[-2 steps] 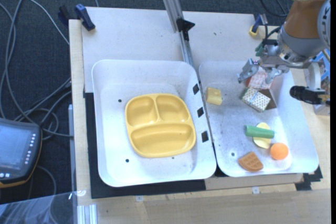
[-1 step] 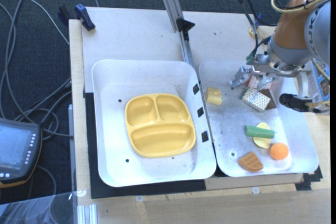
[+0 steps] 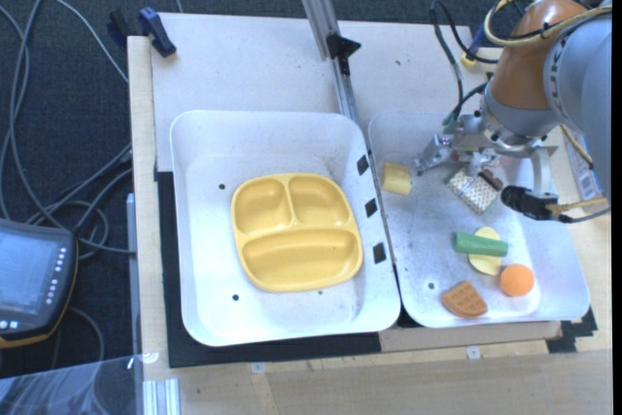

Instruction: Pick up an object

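Note:
My gripper (image 3: 452,175) hangs over the back part of the right bin (image 3: 428,253), under the grey wrist with its orange band. It stands open, and nothing shows between its fingers. A pale yellow block (image 3: 396,178) lies just left of it, near the bin's left wall. Toward the front lie a green stick (image 3: 480,243) across a yellow slice (image 3: 485,261), an orange ball (image 3: 517,280) and a brown waffle-like piece (image 3: 465,299).
The left bin (image 3: 204,209) holds a yellow divided plate (image 3: 295,231). A metal rail (image 3: 321,5) runs down between the bins. Cables hang around the arm at the upper right. A blue clamp (image 3: 155,29) sits on the bench's back left corner.

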Controlling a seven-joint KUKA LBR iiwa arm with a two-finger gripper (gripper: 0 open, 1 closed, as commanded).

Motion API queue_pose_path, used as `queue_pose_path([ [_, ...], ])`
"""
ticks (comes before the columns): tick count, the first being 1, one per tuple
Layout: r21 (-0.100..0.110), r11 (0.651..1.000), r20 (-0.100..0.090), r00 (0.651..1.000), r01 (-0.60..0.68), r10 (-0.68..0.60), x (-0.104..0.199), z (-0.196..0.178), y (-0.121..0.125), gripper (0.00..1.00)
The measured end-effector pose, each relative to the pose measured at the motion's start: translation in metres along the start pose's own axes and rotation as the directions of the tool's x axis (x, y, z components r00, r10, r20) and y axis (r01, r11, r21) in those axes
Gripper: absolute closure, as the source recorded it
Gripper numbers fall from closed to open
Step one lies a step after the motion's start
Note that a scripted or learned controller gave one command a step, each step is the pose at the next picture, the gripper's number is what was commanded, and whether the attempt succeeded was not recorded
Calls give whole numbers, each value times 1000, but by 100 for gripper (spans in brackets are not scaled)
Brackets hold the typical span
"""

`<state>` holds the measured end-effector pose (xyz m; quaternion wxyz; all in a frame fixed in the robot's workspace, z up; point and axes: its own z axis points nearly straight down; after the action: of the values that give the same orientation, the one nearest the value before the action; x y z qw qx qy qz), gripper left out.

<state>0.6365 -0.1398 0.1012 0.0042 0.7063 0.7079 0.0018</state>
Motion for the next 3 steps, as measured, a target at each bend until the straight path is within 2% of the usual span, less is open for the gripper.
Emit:
queue_pose_path([
  [1, -5, 1000, 0, 1000, 0, 0, 0, -13, 2, 100],
  [2, 1, 1000, -2, 1000, 0, 0, 4, -78, 3, 100],
  [3, 1, 1000, -2, 1000, 0, 0, 8, -123, 7, 100],
])
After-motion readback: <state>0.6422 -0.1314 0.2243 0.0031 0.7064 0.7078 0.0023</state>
